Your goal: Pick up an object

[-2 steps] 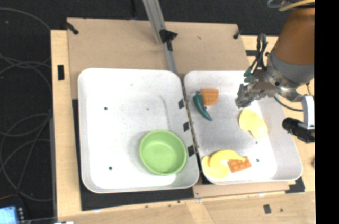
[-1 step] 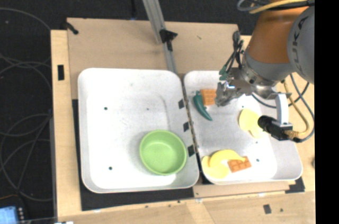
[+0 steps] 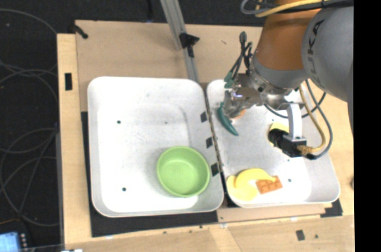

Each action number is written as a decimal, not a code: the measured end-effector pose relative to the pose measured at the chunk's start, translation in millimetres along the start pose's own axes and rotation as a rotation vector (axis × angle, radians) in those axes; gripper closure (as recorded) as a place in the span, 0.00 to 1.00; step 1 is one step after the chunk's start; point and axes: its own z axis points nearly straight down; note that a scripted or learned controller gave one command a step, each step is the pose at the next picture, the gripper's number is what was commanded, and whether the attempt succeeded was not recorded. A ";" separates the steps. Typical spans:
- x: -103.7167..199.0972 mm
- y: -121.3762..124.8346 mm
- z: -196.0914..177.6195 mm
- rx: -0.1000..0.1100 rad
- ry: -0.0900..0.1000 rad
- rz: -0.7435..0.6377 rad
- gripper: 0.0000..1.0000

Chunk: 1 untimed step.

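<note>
Your view from above bench (image 3: 131, 48): grey-orange arm (image 3: 297, 36) reaches in from frame right, pincer (image 3: 233, 100) low over upper left of right bin (image 3: 321, 185). Teal curved object (image 3: 227, 118) hangs just beneath pincer; you cannot tell whether pincer grips it. Yellow object (image 3: 249, 180) with orange piece (image 3: 268, 185) lies at bin's lower edge. Green bowl (image 3: 183, 170) sits lower right in left bin (image 3: 119, 108).
</note>
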 end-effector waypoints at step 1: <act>53.9 1.4 -4.1 0.001 0.001 -0.001 1.00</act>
